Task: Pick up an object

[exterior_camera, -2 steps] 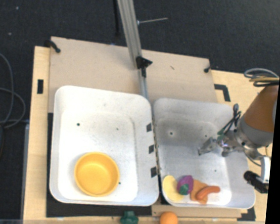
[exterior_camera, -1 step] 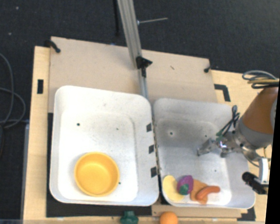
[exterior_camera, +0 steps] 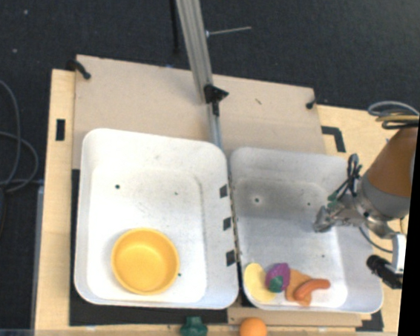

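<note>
1. Currently gripper (exterior_camera: 326, 219) hangs above the right bin (exterior_camera: 284, 171), clear of the toy pile (exterior_camera: 287, 281) at that bin's near edge.
2. Gripper state: cannot tell.
3. Centre over one toy, probably the orange sausage (exterior_camera: 309, 287), then descend straight.

A bowl (exterior_camera: 145, 260) sits in the left bin (exterior_camera: 159, 158) at 7 o'clock. Toy foods (exterior_camera: 287, 282) huddle in the right bin (exterior_camera: 283, 179) at 6 o'clock. A ball (exterior_camera: 252, 330) lies on the bench (exterior_camera: 46, 310) below them.
</note>
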Robot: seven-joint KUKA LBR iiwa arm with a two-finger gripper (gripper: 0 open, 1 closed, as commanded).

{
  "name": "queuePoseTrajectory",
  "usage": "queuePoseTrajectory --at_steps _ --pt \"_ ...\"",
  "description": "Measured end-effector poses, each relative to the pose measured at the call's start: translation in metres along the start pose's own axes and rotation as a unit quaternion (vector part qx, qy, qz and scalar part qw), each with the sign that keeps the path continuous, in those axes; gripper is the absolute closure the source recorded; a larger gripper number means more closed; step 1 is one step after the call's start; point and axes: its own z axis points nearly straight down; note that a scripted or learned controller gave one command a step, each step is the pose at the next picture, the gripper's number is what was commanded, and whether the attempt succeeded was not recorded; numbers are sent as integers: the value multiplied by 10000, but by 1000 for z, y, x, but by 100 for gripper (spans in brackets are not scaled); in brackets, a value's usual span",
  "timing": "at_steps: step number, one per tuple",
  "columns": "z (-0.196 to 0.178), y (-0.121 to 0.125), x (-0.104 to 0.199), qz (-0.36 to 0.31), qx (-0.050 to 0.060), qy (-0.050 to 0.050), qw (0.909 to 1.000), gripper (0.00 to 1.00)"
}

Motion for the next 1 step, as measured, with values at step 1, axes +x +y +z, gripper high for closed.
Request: queuePoseTrajectory --at_steps 1 --pt "-64 2 2 -38 -19 -1 10000 100"
